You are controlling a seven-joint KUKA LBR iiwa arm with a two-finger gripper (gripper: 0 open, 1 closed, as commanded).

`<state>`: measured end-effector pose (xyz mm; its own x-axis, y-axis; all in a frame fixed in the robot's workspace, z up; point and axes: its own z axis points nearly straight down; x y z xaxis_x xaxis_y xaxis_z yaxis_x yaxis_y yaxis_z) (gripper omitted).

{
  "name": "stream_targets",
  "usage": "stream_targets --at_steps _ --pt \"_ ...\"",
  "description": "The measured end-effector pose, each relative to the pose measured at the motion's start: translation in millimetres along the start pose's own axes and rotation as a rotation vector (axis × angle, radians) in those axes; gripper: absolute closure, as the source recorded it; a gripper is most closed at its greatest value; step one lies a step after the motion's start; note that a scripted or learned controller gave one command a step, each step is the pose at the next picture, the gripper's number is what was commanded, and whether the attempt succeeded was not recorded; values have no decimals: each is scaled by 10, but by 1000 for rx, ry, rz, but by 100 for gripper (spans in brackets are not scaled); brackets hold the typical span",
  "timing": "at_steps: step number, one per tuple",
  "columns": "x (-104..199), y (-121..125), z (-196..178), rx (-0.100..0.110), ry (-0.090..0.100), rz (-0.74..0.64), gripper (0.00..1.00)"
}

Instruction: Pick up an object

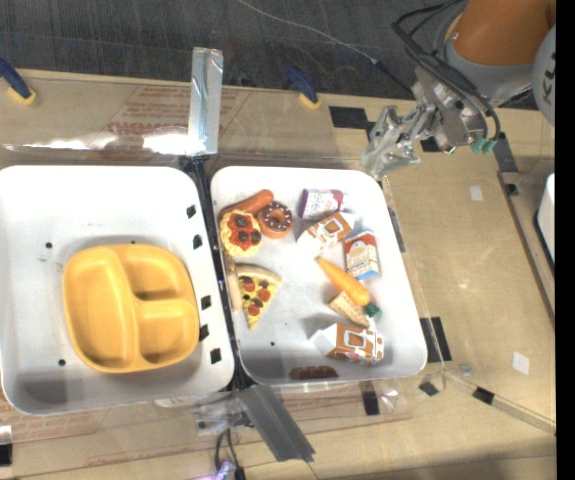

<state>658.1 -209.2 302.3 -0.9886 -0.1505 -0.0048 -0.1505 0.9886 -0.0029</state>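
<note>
Nearest us, in the right bin (399, 298), we see small toy foods: a gingerbread house (357, 343), a carrot (344, 280), a pizza slice (255, 293), and farther back a donut (275, 218). We judge them light, stiff plastic; the carrot suits a grip across its narrow middle. Beyond the bin's far corner, the claw (385, 148) hangs over the table, fingers spread and empty.

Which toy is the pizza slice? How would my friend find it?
Look in the right bin, on its left side beside the divider. Below the round mini pizza lies the pizza slice. It is the only triangle, pointing downward, yellow with red dots.
</note>
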Motion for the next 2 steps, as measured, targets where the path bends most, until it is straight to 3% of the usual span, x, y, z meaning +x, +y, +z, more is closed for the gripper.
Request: stream_targets --at_steps 1,2 --pt "-120 921 997 -7 9 -187 100" --pt "-143 912 849 -2 1 -188 100"
